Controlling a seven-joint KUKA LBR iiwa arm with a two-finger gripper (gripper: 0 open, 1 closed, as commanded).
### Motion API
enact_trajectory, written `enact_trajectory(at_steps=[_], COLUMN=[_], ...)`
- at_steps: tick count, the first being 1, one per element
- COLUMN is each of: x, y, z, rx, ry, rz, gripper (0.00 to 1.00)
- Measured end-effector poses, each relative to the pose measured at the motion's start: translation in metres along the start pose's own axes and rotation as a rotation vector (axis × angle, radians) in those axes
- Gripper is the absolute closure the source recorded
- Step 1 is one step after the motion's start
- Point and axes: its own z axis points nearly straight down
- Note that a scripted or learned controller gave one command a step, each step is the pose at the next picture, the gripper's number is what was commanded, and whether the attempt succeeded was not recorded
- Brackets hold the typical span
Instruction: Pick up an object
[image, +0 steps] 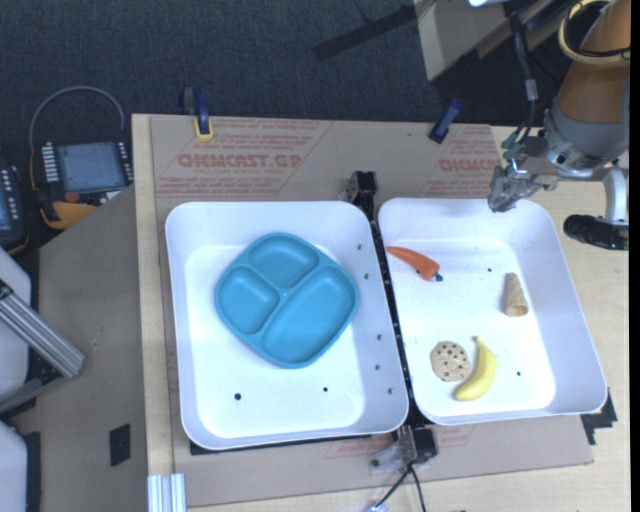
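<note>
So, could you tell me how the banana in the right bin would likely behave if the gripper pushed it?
The banana is curved, so it would probably pivot rather than slide straight. It touches the cookie, which would likely shift too. It looks like a light toy.

- Two white bins are being counted on the bench.
- One blue divided plate is being seen.
- One carrot, one cookie, one banana and one cone are being tallied.

Orange carrot, cone, cookie, banana, right bin
</note>
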Motion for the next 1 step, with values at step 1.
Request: enact_trajectory(at_steps=[1], x=[0.0497], y=[-0.0051], z=[0.0059], rx=[0.011], ry=[0.005], rz=[-0.004], gripper=[1.00])
